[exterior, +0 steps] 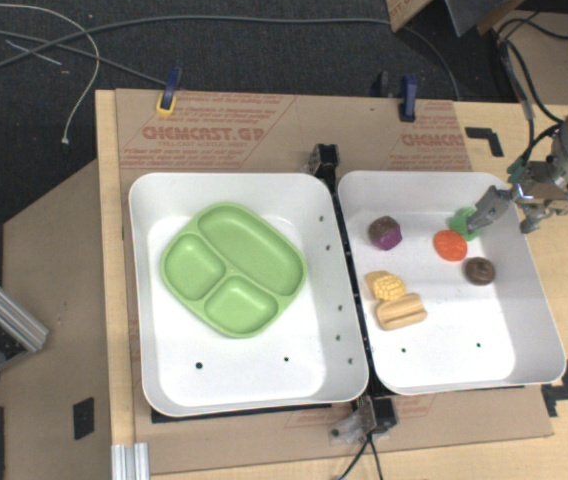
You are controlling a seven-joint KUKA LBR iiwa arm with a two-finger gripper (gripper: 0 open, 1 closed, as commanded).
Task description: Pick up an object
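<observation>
Even, bright overhead light falls across the scene. The white bins (464,368) glare mildly, washing out their surfaces. Shadows are soft and short beside objects. Focus is slightly soft overall, with grain on the dark floor (44,88).

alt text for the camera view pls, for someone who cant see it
A robot gripper reaches in from the right over the right white bin, next to a green item and an orange-red tomato. That bin also holds a purple item, a brown donut, corn and a bread roll. The left white bin holds a green divided plate.
</observation>
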